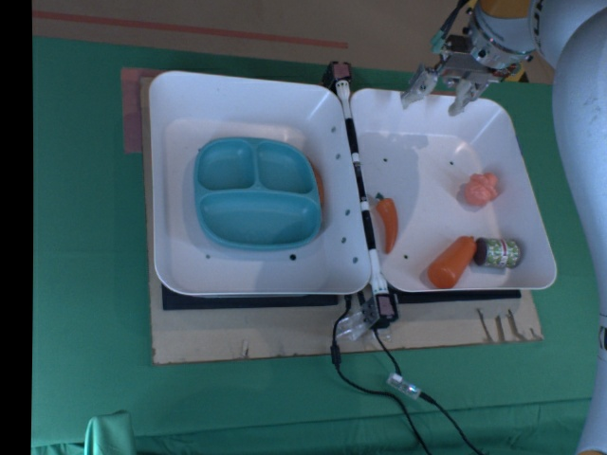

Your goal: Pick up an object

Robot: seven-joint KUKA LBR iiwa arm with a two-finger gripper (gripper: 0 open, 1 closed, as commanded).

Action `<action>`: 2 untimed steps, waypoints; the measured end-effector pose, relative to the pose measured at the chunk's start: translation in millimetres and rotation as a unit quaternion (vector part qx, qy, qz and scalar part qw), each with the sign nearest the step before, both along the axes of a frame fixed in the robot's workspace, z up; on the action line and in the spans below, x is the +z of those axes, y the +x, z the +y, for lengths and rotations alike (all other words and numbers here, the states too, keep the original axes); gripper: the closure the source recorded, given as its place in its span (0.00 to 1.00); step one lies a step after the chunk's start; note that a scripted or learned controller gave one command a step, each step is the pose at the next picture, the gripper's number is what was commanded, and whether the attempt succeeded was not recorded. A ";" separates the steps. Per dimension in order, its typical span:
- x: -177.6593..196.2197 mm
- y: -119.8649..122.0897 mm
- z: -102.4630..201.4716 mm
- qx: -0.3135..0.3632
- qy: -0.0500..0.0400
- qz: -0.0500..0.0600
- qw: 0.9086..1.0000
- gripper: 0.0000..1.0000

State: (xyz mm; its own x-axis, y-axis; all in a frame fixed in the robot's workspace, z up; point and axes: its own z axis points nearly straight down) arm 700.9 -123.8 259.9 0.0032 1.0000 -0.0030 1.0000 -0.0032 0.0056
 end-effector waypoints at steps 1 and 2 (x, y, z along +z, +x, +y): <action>-67.9 -1.2 24.0 0.000 0.000 0.005 1.000 0.00; -55.3 0.1 28.4 0.000 0.005 0.004 1.000 1.00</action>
State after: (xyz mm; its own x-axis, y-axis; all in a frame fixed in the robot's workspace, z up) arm 701.0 -95.4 204.6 0.0025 1.0000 0.0071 1.0000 -0.0025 -0.0028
